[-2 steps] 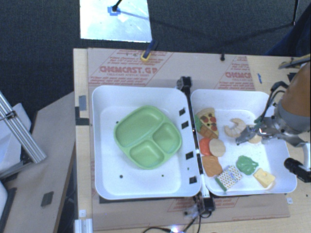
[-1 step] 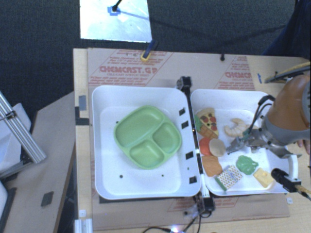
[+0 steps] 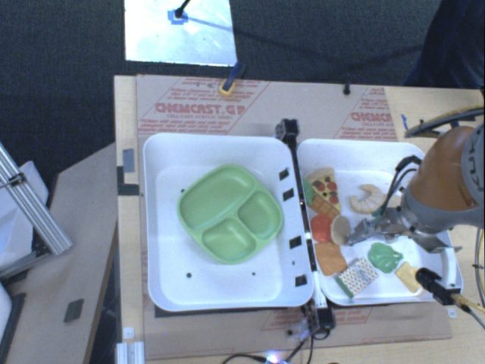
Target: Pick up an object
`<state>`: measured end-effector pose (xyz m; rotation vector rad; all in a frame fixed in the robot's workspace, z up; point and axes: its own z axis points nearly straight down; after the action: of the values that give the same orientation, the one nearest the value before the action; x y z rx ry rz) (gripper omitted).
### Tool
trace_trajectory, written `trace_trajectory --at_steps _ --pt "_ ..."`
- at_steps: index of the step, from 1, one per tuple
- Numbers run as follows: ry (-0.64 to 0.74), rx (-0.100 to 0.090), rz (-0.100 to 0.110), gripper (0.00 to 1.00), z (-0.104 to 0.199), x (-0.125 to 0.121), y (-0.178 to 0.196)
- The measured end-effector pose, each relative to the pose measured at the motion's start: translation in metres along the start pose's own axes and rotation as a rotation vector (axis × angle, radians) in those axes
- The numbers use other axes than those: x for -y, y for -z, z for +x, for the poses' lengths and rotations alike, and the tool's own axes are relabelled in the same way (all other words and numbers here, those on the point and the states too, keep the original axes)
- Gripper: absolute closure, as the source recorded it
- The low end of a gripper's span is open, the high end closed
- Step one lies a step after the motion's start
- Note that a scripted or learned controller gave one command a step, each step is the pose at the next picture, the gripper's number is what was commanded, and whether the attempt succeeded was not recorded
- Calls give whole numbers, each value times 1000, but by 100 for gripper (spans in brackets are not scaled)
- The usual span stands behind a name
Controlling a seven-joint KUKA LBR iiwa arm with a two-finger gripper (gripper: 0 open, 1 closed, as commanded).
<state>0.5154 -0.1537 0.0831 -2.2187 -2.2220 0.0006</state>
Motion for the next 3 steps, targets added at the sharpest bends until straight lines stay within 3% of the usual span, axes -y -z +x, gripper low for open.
trace_trajectory --at_steps 1,3 --pt "0 1 -4 100 -1 -1 12" --pt "3 3 -9 100 4 -2 116"
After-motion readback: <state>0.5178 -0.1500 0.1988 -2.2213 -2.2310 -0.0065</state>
